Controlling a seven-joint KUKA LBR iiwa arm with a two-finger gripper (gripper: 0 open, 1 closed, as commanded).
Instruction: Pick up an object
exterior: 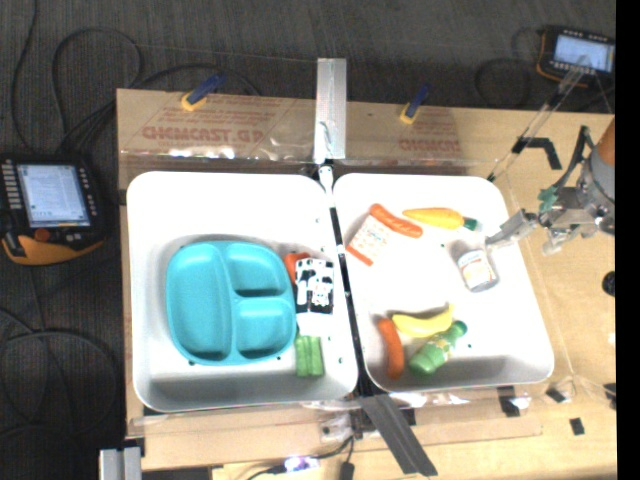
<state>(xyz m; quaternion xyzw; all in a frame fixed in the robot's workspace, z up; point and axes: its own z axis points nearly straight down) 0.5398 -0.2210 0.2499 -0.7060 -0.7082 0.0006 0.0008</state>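
My gripper [517,227] hangs over the right rim of the right bin [520,313], reaching in from the right; nothing shows in it. Just left of and below it lies a small white jar [477,269]. Further left in that bin are a yellow-orange toy carrot [435,216], an orange sausage [397,223] and a white-and-orange card box [367,241]. Near the bin's front lie a yellow banana [421,320], a green bottle [436,349] and an orange carrot [391,347].
The left bin [150,228] holds a turquoise divided plate [232,300], a black-and-white item [316,285], a small orange piece [291,265] and a green block [309,356]. A ridge [342,268] separates the bins. Cables and brackets sit on the bench at the right.
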